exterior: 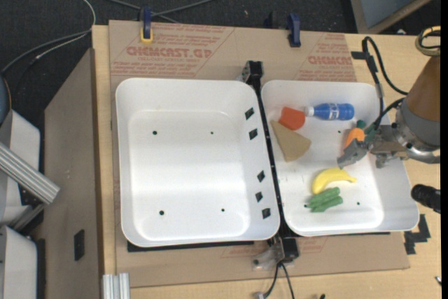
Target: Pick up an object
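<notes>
The right bin (392, 217) holds several objects. A blue bottle (333, 110) lies at the back, with a red-orange block (292, 117) to its left and a tan wedge (292, 143) in front of that. A yellow banana (332, 179) and a green piece (324, 202) lie toward the front. My gripper (354, 149) reaches in low from the right, over the bin's right-middle. A small orange piece with a green tip (353, 136) sits right against the gripper's end; whether it is gripped is unclear.
The left bin (133, 150) sits beside the right one, with a black divider strip (262, 150) between them. Blue clamps (146, 23) and cables run along the back of the cardboard-covered bench. The arm's body (423, 115) stands over the right bin's right rim.
</notes>
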You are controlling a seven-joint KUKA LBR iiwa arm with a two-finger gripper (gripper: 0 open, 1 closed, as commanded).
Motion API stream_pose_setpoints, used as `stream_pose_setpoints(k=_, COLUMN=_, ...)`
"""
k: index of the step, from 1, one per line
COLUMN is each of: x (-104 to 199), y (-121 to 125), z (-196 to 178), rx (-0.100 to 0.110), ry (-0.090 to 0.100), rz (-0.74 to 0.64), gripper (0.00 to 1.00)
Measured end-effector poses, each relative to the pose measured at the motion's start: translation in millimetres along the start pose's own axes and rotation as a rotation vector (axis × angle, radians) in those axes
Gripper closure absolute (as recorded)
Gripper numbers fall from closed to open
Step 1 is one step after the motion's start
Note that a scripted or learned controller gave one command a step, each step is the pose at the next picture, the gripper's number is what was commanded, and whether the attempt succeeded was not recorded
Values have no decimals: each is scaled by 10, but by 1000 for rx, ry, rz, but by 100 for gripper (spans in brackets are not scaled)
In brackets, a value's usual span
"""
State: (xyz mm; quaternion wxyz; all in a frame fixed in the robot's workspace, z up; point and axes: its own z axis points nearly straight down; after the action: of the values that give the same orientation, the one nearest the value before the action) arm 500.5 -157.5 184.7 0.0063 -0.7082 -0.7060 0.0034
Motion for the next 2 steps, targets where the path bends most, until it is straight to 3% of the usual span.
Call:
stream_pose_setpoints(k=1, x=3, y=31, z=-58, rx=-12, ry=-3, rz=-4, gripper=0)
stream_pose_setpoints(k=2, x=94, y=34, z=537, rx=-6, ry=0, rz=-4, gripper=0)
